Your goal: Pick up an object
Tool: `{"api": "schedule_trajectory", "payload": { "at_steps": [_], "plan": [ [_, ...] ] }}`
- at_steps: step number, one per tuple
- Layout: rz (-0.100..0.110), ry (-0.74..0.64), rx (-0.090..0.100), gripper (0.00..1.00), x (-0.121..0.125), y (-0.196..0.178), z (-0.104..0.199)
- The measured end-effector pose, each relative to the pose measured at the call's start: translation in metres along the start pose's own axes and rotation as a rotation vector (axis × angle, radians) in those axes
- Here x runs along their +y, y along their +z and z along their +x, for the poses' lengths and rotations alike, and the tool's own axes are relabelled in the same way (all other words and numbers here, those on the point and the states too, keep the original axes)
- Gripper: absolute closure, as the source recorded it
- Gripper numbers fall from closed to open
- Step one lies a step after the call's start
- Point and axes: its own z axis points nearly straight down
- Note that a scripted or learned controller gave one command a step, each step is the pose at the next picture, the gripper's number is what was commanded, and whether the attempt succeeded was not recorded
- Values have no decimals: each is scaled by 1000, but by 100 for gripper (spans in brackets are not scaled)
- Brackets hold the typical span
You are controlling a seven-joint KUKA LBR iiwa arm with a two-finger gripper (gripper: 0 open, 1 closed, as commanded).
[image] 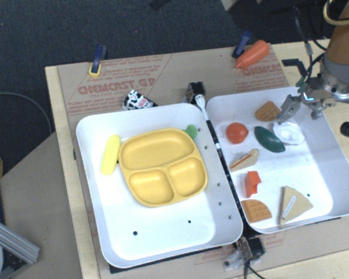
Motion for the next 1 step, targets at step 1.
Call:
{"api": "schedule_trajectory", "payload": {
  "at_steps": [1],
  "plan": [
    [1, 2, 0, 0, 1, 44, -3]
  ]
}}
